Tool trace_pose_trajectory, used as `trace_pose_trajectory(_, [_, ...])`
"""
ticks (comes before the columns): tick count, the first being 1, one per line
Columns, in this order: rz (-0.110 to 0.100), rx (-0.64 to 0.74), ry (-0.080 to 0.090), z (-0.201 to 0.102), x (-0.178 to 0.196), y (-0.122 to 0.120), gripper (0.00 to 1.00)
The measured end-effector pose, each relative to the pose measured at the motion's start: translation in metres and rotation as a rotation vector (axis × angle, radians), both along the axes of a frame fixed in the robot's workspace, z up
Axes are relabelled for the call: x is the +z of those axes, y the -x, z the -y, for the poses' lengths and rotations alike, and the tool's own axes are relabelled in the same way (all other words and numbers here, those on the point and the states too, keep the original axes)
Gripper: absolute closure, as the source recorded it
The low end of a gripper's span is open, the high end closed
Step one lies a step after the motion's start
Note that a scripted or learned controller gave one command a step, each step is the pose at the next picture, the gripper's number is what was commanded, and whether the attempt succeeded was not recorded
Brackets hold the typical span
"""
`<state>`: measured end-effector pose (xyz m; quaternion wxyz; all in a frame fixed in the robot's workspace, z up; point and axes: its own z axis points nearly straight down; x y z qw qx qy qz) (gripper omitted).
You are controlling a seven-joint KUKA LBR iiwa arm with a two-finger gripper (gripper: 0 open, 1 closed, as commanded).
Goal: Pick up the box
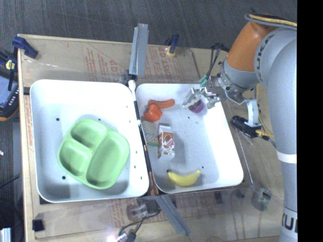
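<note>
Two white bins sat side by side on the bench, and the box (166, 142) lay in the right bin (229, 158), just left of that bin's middle and close to the divider, its printed face up and its long side running roughly from twelve to six o'clock. Lying flat with open floor at its three o'clock side, it looked reachable from above, though a flat patterned packet (149, 131) lay just beside it at nine o'clock and might crowd a finger on that side. At the box's eleven o'clock sat an orange-red toy vegetable (154, 110), and at its five o'clock a banana (184, 177) rested near the bin's front wall; both were apart from the box. The left bin (40, 135) held a green divided plate (94, 153), well apart from the task.

The gripper (200, 99) hung over the right bin's far corner, at about one o'clock from the box and well apart from it. A small purple object (197, 106) showed right at its tip, but whether the fingers held it or merely hovered over it I could not tell, since the metal parts there blurred together; nor could I tell how wide the hand stood. By my judgement the pick had not begun on the box, and the arm would have to travel toward seven o'clock before descending
</note>
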<state>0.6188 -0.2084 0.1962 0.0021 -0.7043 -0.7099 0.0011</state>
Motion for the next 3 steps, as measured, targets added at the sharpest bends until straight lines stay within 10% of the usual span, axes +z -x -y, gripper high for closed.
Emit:
trace_pose_trajectory(1, [-0.001, -0.035, 0.000, -0.001, -0.105, -0.026, 0.00])
trace_pose_trajectory(2, [0.004, -0.001, 0.000, -0.001, -0.014, -0.002, 0.00])
trace_pose_trajectory(3, [0.000, -0.015, -0.001, -0.002, -0.105, -0.029, 0.00])
